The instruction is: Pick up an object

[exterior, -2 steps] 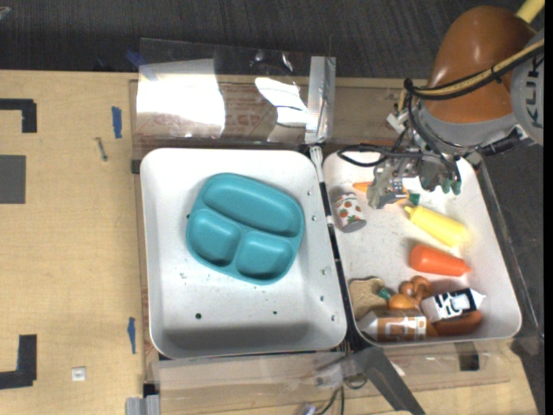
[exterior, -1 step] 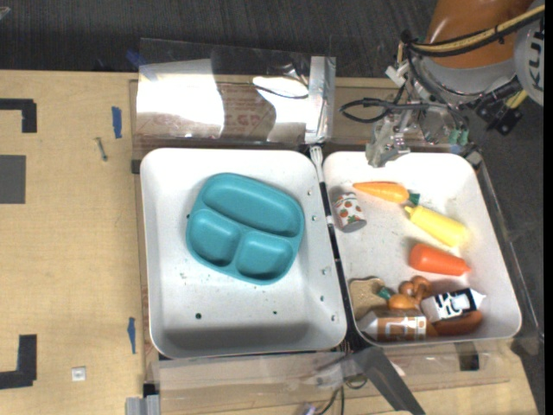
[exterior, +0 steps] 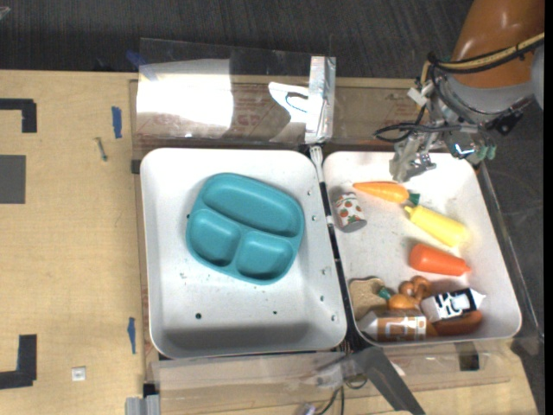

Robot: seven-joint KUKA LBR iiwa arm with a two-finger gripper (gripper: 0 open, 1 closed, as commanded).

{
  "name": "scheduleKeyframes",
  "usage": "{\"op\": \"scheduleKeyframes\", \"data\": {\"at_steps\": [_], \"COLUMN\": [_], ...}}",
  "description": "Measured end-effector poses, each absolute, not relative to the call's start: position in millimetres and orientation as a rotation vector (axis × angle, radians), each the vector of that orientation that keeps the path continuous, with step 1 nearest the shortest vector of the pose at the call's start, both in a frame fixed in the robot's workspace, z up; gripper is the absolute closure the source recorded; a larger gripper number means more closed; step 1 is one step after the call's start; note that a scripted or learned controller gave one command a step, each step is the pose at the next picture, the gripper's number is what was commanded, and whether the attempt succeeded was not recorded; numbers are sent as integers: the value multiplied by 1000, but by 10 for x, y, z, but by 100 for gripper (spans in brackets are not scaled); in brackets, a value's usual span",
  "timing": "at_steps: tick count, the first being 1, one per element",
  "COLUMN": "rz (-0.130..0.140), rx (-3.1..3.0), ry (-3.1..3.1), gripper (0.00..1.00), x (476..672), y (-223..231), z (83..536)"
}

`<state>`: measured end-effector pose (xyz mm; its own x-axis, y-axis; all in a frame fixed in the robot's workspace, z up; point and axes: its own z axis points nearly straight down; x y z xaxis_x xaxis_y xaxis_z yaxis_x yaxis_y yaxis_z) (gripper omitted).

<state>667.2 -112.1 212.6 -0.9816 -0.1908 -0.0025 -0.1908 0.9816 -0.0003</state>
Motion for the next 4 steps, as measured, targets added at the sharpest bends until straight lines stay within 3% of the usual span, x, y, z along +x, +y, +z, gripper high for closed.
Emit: {"op": "scheduleKeyframes", "data": {"at_steps": [1,2,4], "rz": [5,-5,-5], "rx": [-504,-443,-438], "ry": [3103,3090,3074], "gripper": [100,100,100], "x": [6655,6709,6738], "y": [-1499,-988,-974], "z": [1020,2420,2627]}}
